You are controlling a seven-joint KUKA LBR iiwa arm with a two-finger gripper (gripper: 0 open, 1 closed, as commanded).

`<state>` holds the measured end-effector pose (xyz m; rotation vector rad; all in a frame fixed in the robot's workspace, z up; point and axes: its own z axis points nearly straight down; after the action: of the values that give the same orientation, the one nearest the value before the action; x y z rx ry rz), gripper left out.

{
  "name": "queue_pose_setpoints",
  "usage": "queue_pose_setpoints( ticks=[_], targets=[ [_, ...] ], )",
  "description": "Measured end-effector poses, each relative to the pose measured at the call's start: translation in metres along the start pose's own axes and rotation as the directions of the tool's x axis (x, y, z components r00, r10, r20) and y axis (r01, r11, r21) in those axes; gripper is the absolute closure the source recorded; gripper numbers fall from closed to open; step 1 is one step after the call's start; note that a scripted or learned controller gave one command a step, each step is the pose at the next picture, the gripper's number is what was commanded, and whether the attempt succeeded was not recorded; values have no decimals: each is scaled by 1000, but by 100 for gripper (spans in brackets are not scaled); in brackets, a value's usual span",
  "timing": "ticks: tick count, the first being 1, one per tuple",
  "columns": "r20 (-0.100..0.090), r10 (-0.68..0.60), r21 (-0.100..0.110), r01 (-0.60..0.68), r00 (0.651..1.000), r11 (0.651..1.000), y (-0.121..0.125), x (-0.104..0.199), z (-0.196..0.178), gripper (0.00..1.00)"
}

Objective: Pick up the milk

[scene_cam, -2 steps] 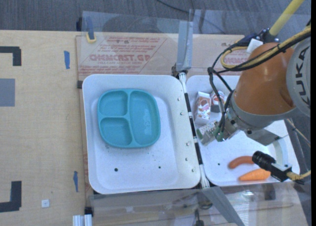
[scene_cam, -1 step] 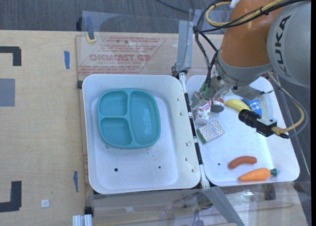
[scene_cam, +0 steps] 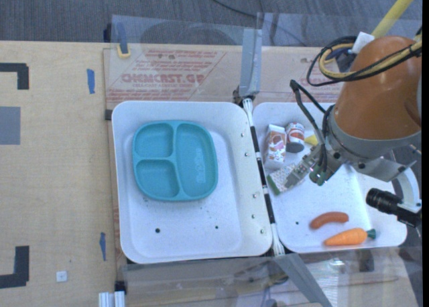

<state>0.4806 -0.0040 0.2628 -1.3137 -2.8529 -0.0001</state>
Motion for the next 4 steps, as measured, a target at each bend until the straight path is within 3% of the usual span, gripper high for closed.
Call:
queue_pose_setpoints(
  ticks=[1,2,3,4],
  targets=[
    [4,-219,-3,219,976,976,30,36,-7,100],
    [0,32,0,-32,999,999,19,23,3,100],
    [0,169,1,-169,986,986,9,12,16,100],
    [4,50,-3,-50,999,999,16,19,-22,100]
  ],
)
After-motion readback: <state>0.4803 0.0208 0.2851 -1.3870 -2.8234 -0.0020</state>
